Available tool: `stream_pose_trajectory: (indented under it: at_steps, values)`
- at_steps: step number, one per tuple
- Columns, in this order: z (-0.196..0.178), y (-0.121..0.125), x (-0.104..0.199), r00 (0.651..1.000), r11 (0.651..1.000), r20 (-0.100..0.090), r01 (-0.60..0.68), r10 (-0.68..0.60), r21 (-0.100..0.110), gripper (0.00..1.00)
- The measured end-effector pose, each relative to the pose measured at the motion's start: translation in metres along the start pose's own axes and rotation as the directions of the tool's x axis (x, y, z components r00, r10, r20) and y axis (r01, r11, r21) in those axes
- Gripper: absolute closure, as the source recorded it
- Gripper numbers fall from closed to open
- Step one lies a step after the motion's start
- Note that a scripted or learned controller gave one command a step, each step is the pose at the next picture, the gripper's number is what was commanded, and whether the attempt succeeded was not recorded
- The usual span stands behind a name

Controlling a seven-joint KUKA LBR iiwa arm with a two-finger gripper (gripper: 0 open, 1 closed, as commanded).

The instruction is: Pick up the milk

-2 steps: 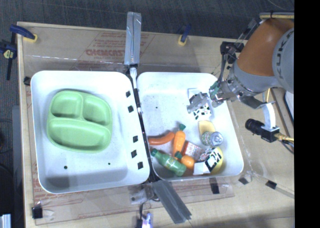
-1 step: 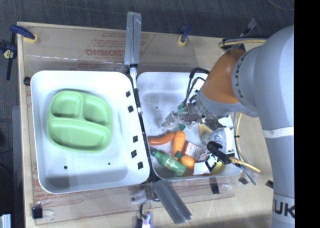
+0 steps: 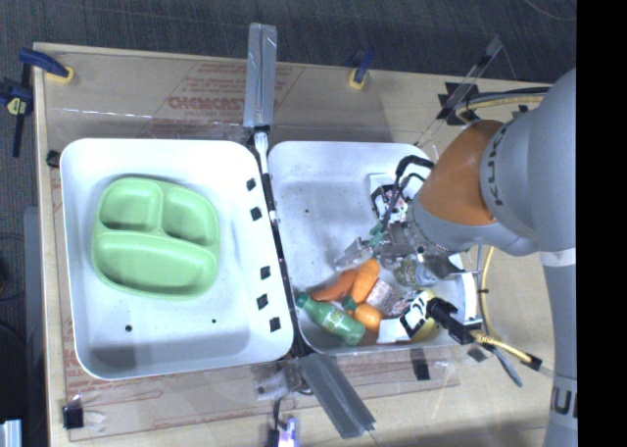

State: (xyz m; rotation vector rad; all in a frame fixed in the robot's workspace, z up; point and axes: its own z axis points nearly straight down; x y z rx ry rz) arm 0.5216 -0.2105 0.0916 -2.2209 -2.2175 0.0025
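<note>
End effector [image 3: 392, 239] low in the right bin [image 3: 323, 180], over the clutter at its near edge; whether spread or pressed together, cannot tell. Milk likely the white carton [image 3: 404, 300] beside the orange carrots [image 3: 353, 283] and green bottle [image 3: 328, 318], near corner. Advice: centre over carton, avoid carrots, descend straight, pinch across narrow sides.

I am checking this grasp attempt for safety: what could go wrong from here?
1. The end effector is down in the right bin among crowded items; it may grab the carrot or green bottle instead of the milk.
2. It may push that clutter against the bin wall.
</note>
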Motion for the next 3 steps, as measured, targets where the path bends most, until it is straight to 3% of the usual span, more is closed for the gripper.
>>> stream_pose_trajectory:
  at_steps: [1, 2, 3]
  values:
    - [0.000, 0.000, 0.000, 1.000, 1.000, 0.000, 0.000, 0.000, 0.000, 0.00]
    - [-0.090, -0.034, 0.003, 0.997, 0.997, 0.001, 0.083, -0.083, -0.003, 0.00]
    - [-0.054, -0.044, 0.001, 0.995, 0.995, 0.001, 0.095, -0.095, -0.001, 0.00]
